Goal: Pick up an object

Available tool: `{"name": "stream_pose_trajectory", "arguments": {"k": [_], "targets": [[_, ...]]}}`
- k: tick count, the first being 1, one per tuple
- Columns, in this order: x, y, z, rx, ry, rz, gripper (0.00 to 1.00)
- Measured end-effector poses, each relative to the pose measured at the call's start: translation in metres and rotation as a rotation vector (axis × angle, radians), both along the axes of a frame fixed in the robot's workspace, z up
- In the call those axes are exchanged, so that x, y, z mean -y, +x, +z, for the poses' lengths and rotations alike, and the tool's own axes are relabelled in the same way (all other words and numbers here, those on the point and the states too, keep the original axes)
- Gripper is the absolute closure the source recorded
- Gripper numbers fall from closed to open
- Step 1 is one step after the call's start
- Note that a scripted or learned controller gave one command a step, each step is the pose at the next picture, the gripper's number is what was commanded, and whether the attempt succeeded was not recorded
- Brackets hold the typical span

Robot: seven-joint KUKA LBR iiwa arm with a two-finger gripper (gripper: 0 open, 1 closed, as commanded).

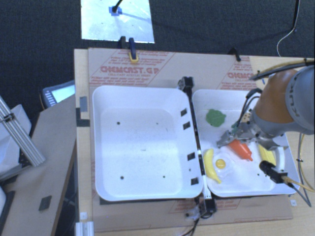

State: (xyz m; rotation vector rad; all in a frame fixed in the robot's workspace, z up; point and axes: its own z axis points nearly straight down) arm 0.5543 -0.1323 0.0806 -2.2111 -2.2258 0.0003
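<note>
Nearest the viewer, at the lower right of the frame, the right bin (231,98) holds all the loose items. A yellow banana (210,165) lies along its left wall, close to the front rim. A small white disc with a yellow centre (221,164) lies just beside it, on its right. A second yellow piece (267,155) lies towards the bin's right side.

Behind these, an orange carrot-shaped piece (240,149) lies tilted at mid-bin. The gripper (227,140) is low over the bin floor just beside the orange piece, at its upper left. Whether they touch cannot be made out, and whether the jaws are open or closed cannot be told. The arm (295,102) reaches in from the right edge and overhangs the bin's right half. A green leafy piece (215,117) lies farther back, apart from the gripper.

The left bin (98,132) shows a white floor with a few small dark dots. Black clips (187,126) run down the join between the bins.

Both bins rest on a brown sheet with red lettering (162,65) on the table (80,75). A yellow clamp (133,57) grips the sheet's far edge. Beyond it, at the upper left, a shiny square plate (98,18) lies on dark floor.
</note>
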Motion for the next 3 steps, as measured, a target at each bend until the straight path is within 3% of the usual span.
{"name": "stream_pose_trajectory", "arguments": {"k": [1, 2, 3], "targets": [[0.003, 0.002, 0.015, 0.006, -0.003, -0.002, 1.0], [-0.105, 0.015, 0.11, 0.015, 0.002, 0.01, 1.0], [-0.165, -0.018, 0.103, 0.002, 0.0, 0.003, 1.0]]}}
